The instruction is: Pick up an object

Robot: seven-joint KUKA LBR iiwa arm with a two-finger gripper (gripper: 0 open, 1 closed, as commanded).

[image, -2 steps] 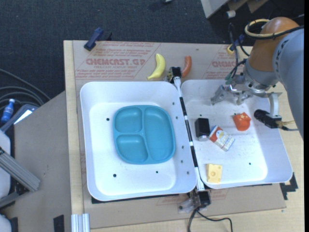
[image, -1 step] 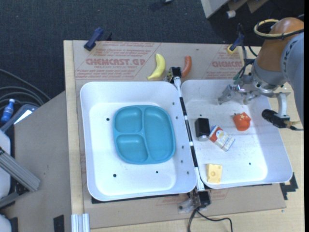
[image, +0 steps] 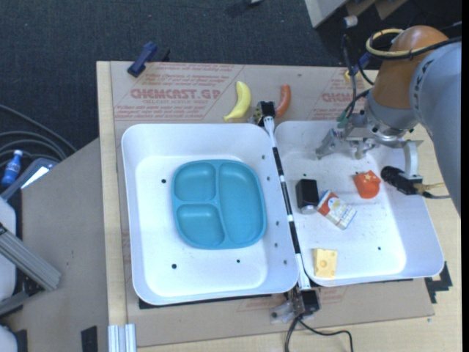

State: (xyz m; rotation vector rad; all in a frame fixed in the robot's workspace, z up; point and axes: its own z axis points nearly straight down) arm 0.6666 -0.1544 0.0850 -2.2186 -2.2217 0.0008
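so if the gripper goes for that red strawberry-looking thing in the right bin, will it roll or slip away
Quite possibly. The red strawberry-like toy looks rounded and glossy, so it may slip from the gripper if pinched off-centre. It lies loose on the smooth floor of the right bin, so a nudge would probably roll it. It looks light.

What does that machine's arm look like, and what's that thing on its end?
The arm is thick, rounded and grey, with a glossy orange band above the wrist. Thin cables, one yellowish, loop around that band. Below sits a grey metal collar, and from it hangs the pincer, a small piece of bare silvery metal with slim prongs.
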